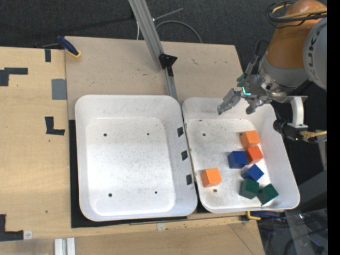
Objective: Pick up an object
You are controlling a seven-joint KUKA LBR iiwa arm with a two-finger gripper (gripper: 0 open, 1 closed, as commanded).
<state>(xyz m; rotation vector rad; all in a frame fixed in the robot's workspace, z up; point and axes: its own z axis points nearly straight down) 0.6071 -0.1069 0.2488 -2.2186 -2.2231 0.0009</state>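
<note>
My gripper (240, 106) hangs over the far edge of the right bin (223, 203), open, with nothing between its two spread fingers. Below it in that bin lie several small blocks. Two orange blocks (249, 138) (255, 153) sit near the right wall, with a blue block (237, 159) beside them. A second blue block (254, 172) and two dark green blocks (248, 188) (268, 193) cluster in the near right corner. A lone orange block (211, 177) rests nearer the bin's left wall.
The left bin (85, 110) adjoins the right one. A slanted metal pole (151, 33) runs down to the bins' shared far corner. A small blue and yellow object (69, 45) lies on the bench at far left.
</note>
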